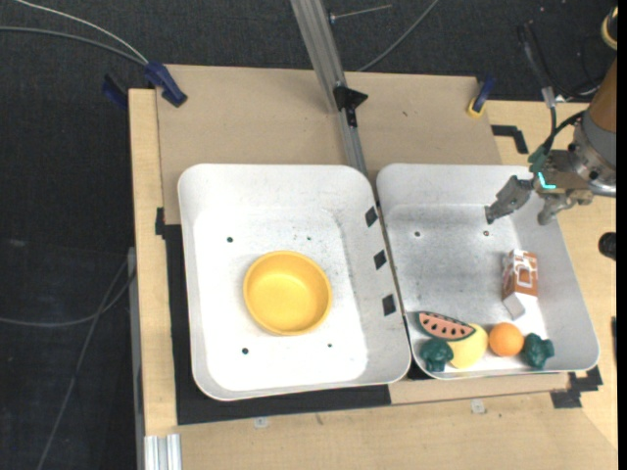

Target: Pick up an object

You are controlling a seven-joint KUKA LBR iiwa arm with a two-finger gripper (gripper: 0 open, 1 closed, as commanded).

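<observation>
The right bin [578, 313], a shallow white tray with rounded corners and a speckled floor, holds the small toys. Along its near wall lie a watermelon slice [448, 325], red with dark seeds, a yellow fruit [471, 347], a dark green lump [435, 354], a round orange [506, 341] and a green vegetable piece [537, 351]. Further up from the orange stands a small brown and white carton [520, 273]. Over the bin's far right corner hangs the gripper [528, 204], its grey fingers [507, 201] spread apart with nothing between them. The left bin [206, 262] carries a smooth yellow bowl [286, 291].
</observation>
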